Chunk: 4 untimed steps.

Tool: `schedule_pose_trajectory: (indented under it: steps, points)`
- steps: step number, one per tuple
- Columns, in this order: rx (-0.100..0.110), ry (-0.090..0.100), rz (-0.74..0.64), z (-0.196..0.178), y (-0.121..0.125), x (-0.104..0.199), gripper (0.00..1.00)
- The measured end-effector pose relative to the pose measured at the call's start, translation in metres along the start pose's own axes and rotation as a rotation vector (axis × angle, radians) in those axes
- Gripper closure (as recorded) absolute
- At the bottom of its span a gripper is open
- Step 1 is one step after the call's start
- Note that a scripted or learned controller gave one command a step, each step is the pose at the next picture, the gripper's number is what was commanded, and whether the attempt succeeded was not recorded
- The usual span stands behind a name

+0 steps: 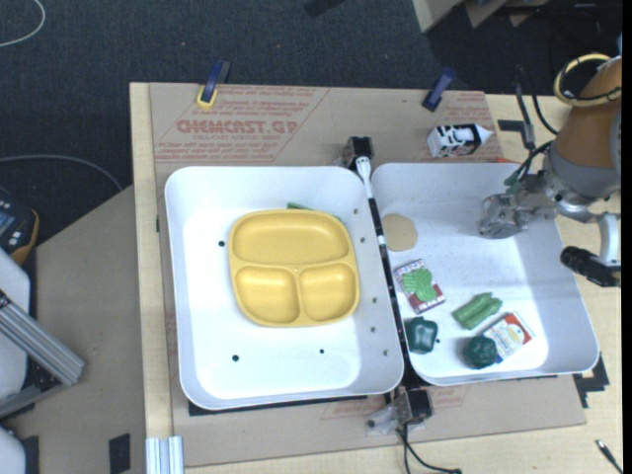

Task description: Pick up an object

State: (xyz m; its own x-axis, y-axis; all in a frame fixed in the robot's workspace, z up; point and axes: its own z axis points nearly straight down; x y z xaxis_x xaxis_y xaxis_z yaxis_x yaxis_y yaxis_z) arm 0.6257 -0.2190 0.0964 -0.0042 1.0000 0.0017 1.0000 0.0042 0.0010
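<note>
In the right bin [553, 294] lie a tan round disc [399, 232], a small card with a green shape [419, 284], a light green pod-like piece [477, 309], a dark green piece [423, 336], another dark green lump [481, 352] and a white packet with red print [511, 333]. My gripper [501, 217] hangs over the bin's far right part, above bare floor, well apart from all of these. Nothing shows between its fingers.
The left bin [197, 294] holds a yellow divided plate [293, 266] with a green scrap [299, 206] peeking out behind it. A black-and-white small box [458, 139] sits on the cardboard behind the right bin. Clamps stand along the bins' shared edge.
</note>
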Motion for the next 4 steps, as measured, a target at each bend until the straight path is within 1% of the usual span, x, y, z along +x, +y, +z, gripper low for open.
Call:
schedule_pose_trajectory:
  steps: [1, 2, 3, 4]
  points:
    - [-0.006, -0.005, 0.004, -0.044, 0.005, -0.003, 1.0]
    - [-0.007, -0.005, 0.003, -0.093, 0.004, 0.005, 1.0]
    - [-0.006, -0.005, 0.003, -0.132, 0.005, 0.005, 1.0]
    - [0.004, 0.0, 0.002, -0.139, -0.028, 0.042, 1.0]
